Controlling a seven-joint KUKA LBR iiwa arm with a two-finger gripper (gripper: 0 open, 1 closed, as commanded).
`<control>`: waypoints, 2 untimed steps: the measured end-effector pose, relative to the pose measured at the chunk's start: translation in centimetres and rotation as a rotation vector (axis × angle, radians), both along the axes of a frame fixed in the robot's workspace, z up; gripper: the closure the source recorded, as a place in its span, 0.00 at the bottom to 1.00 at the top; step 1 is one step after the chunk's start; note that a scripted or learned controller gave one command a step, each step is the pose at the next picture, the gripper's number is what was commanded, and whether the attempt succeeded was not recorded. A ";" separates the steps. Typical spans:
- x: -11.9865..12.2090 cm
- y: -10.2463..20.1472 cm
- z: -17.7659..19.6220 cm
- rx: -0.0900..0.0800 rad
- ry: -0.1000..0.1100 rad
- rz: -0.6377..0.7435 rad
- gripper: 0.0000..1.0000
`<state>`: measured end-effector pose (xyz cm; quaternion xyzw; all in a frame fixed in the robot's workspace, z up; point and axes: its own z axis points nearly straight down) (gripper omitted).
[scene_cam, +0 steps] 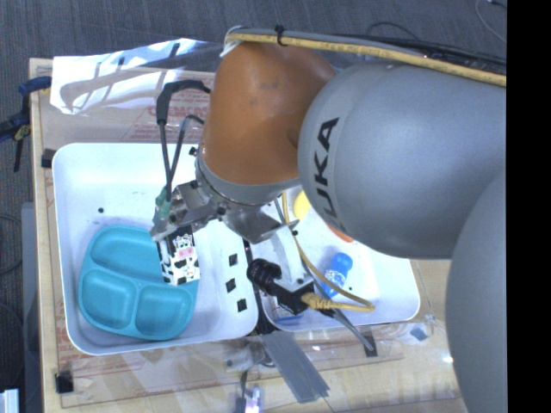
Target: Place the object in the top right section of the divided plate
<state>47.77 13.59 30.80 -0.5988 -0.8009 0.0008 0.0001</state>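
The jaws pinch a spotted box. Move slowly and let go right over the blue plate's top right part.

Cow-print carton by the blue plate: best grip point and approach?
Grip the carton across its narrow width near the top, coming down from above. It stands roughly upright at the plate's right edge, sides exposed, so a top-down approach avoids the rim. The pincer sits right above it.
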 end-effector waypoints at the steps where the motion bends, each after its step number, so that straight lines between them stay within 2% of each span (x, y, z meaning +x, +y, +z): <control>1: 0.0 0.1 -2.9 -0.002 0.005 -0.150 1.00; 2: 3.7 -4.0 -2.9 -0.002 0.003 -0.235 1.00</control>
